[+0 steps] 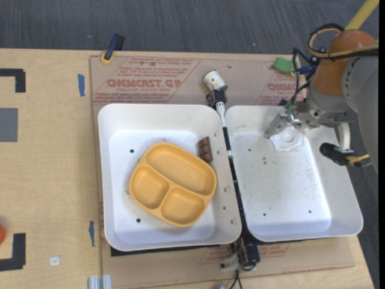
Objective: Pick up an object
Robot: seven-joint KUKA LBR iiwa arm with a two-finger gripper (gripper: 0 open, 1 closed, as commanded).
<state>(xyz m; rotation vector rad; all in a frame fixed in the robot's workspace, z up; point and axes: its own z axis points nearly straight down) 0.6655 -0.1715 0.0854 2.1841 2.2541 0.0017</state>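
Left bin [114, 179]: white, shallow, on counter [42, 161]; holds yellow three-compartment plate [173, 183], lying flat and turned at an angle near centre. Small brown block [205, 149] just beside plate's upper right rim, close to bin's right wall.
Right bin [301, 215]: white, shallow, touching left bin; floor speckled with dark specks. Small white object [287, 139] in upper part, under claw.
Claw [287, 125]: over upper part of right bin, just above white object; opening of claw cannot be told.
Arm [343, 71]: grey, orange band, at right.
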